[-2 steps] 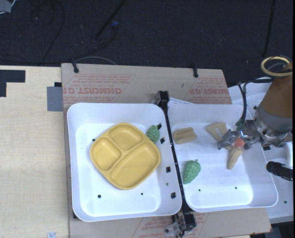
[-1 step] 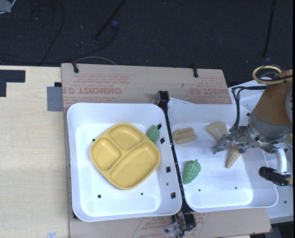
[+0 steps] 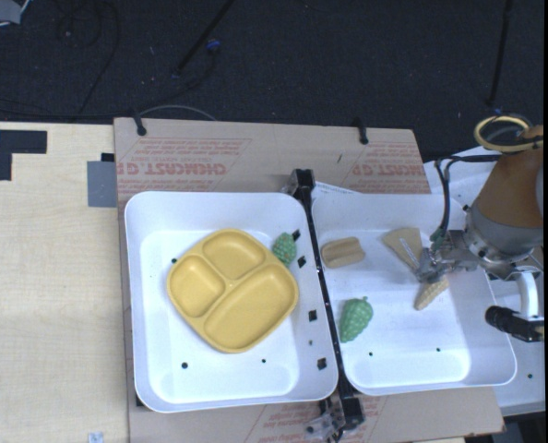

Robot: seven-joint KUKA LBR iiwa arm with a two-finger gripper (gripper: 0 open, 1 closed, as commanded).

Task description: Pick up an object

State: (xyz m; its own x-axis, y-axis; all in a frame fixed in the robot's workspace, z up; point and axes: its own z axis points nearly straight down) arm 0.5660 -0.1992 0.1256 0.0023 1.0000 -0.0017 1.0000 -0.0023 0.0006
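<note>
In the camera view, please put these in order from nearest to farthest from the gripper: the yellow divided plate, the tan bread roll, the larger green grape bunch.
Measured from the gripper, at the right bin's right side:
1. The tan bread roll, in the right bin's upper left part.
2. The larger green grape bunch, lower in the right bin, beside the divider; only a little farther than the roll.
3. The yellow divided plate, in the left bin.
</note>
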